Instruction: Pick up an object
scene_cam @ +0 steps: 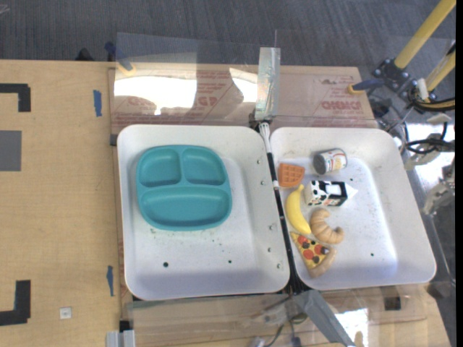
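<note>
While the left bin (145, 266) holds a teal divided plate (184, 186), the right bin (383, 259) gathers the toys at its nine o'clock side — waffle (291, 173), can (329, 160), cow-print carton (328, 192), banana (296, 211), croissant (327, 226), pizza slice (314, 252) — banana, croissant and pizza touching.

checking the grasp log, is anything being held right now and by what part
Nothing is held: the banana, croissant and can all lie in the right bin.

A teal plate (184, 187) sits in the left bin (246, 266), beside the right bin (383, 251) on the bench (51, 194).
</note>
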Controlling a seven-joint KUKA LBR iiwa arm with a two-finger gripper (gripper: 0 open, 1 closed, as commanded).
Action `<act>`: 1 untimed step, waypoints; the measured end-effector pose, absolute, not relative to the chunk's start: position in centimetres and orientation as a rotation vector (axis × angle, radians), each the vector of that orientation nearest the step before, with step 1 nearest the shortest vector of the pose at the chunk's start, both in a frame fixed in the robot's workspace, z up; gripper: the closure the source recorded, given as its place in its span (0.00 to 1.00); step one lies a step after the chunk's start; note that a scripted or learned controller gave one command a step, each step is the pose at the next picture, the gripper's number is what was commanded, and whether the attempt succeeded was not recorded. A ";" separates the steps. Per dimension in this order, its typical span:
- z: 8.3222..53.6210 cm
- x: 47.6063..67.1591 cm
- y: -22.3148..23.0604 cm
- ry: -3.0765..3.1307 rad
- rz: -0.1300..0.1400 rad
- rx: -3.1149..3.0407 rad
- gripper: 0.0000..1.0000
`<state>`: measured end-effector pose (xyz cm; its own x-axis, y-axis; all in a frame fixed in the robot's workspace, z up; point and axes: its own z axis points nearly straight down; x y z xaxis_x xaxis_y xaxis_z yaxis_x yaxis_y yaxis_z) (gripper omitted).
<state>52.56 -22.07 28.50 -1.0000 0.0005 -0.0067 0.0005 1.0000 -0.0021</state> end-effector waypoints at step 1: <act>22.5 58.3 -22.1 3.111 -0.001 0.393 0.00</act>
<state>58.30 -22.08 22.47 -0.9686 0.2487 -0.0054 0.2487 0.9686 0.0000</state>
